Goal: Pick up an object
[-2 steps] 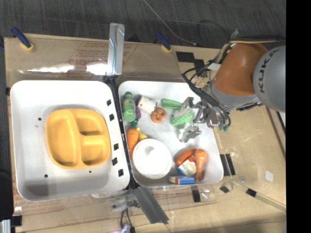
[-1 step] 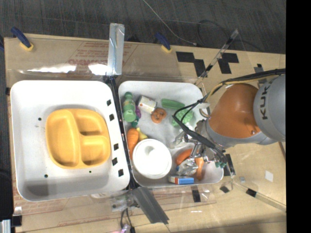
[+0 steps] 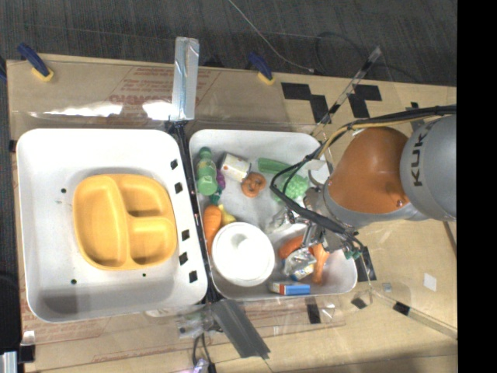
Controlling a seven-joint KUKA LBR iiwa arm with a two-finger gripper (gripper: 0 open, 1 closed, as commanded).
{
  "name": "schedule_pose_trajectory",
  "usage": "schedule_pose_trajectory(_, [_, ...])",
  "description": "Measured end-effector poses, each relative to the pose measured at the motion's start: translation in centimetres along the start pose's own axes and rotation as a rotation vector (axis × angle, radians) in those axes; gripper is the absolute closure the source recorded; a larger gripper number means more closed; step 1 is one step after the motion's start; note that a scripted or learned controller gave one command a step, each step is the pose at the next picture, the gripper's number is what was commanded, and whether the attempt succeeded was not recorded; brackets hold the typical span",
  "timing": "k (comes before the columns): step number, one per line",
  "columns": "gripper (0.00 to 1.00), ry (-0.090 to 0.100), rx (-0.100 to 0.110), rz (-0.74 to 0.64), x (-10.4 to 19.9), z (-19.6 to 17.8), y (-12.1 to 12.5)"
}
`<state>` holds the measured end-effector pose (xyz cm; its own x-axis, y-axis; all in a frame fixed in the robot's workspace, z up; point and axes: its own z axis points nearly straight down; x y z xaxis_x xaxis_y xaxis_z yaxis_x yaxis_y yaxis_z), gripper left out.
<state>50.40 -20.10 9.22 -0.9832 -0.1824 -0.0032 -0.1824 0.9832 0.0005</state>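
You are looking at a pick not yet finished: nothing is lifted clear. The likeliest target is the orange piece [image 3: 293, 247] lying low in the right bin [image 3: 256, 140], beside the shiny crumpled item [image 3: 300, 266] and just right of the white bowl [image 3: 242, 252]. The gripper [image 3: 311, 243] is sitting down among these things, but wiring is hiding it, so I cannot tell how it is set or whether anything is caught. Around them, the carrot [image 3: 212, 224], green bottle [image 3: 206, 172] and doughnut-like ring [image 3: 253, 184] are lying untouched. The yellow tray [image 3: 124, 220] is resting in the left bin [image 3: 46, 286].
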Motion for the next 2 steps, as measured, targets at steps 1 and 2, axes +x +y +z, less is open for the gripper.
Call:
schedule_pose_trajectory(1, [1.00, 0.000, 0.000, -0.008, -0.2, -0.9, 0.1])
schedule_pose_trajectory(2, [1.00, -0.002, 0.002, -0.154, -7.6, -12.6, 2.9])
